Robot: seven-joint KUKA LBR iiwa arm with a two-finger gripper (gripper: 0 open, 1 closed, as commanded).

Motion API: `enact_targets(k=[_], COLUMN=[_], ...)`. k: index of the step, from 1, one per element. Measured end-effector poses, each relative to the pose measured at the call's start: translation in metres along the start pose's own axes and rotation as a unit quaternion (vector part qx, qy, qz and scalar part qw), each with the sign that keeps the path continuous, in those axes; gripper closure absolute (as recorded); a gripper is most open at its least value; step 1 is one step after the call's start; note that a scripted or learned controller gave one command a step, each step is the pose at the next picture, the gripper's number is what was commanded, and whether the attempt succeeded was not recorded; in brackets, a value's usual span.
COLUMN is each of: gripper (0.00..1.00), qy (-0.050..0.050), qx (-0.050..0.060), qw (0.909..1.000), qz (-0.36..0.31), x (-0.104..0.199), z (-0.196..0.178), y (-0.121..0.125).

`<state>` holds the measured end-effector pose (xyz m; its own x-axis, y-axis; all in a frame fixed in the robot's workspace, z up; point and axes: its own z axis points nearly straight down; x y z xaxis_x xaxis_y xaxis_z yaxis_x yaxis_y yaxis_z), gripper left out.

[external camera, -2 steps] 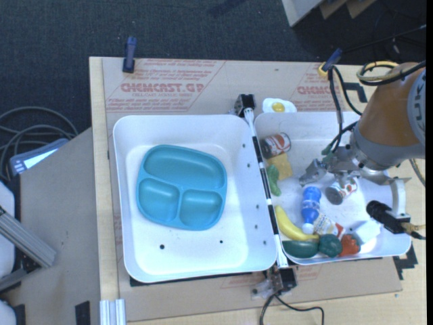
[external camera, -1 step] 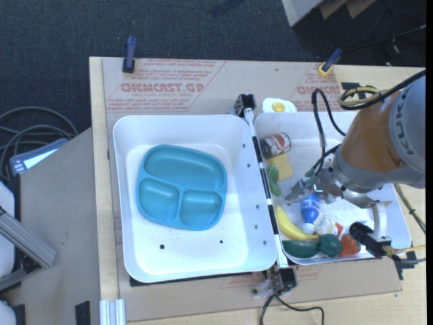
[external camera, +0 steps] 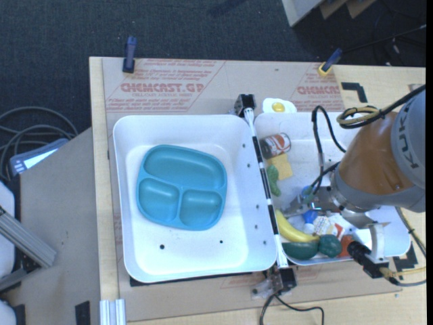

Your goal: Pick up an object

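- We see two shallow white plastic bins side by side on a pale bench: the left bin (external camera: 128, 202) has smooth, rounded corners, and the right bin (external camera: 298, 124) is crowded with small items.
- In the left bin lies a glossy blue divided tray (external camera: 181, 187), a rounded rectangle with three moulded compartments, lying flat near the middle.
- The grey arm (external camera: 379, 168), with its orange band, reaches in from the right and hangs over the right bin's lower half.
- The gripper (external camera: 308, 200) points down among the clutter; its tip is hidden by the wrist and the objects, so we cannot tell how the claw stands, nor whether anything is in it.
- Just below it rests a curved yellow banana (external camera: 292, 229), touching a dark green rounded object (external camera: 301, 250), possibly a plastic avocado or pepper.
- Further up the bin lie a cylindrical can (external camera: 276, 143) with a brown-and-white label, on its side, and a flat yellow piece (external camera: 283, 168) beside a small green lump (external camera: 272, 176).
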<state>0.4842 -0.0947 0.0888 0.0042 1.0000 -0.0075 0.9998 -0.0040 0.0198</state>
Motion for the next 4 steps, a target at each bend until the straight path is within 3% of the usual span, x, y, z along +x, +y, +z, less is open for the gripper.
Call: enact_targets(k=[1, 2, 4], gripper=[0.0, 0.0, 0.0], qy=[0.004, 0.004, 0.003], qx=[0.01, 0.009, 0.01], qw=[0.9999, 0.9999, 0.9999], qz=[-0.002, -0.002, -0.002], x=[-0.008, 0.004, -0.002], z=[0.005, 0.006, 0.004], y=[0.055, 0.075, 0.001])
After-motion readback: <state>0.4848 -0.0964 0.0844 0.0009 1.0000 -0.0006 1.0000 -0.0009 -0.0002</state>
